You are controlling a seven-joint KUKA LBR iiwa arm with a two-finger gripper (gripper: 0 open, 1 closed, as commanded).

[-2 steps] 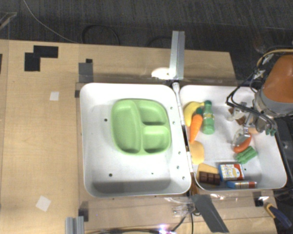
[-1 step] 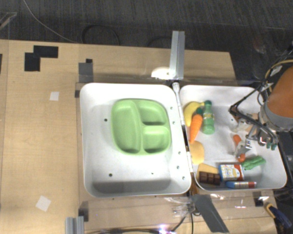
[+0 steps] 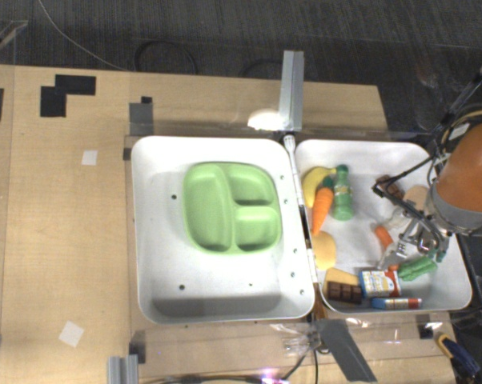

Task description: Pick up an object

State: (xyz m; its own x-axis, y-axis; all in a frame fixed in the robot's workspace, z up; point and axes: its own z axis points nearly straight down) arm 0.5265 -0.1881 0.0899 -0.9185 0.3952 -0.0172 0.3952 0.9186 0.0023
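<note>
Right now the gripper [image 3: 407,242] hangs low in the right bin [image 3: 361,152], just over a green toy [image 3: 418,268]; whether its fingers are parted, I cannot tell.

The gripper [image 3: 407,245] hangs over the right bin [image 3: 401,152] (crowded with toy food), beside a green object [image 3: 418,268].
</note>
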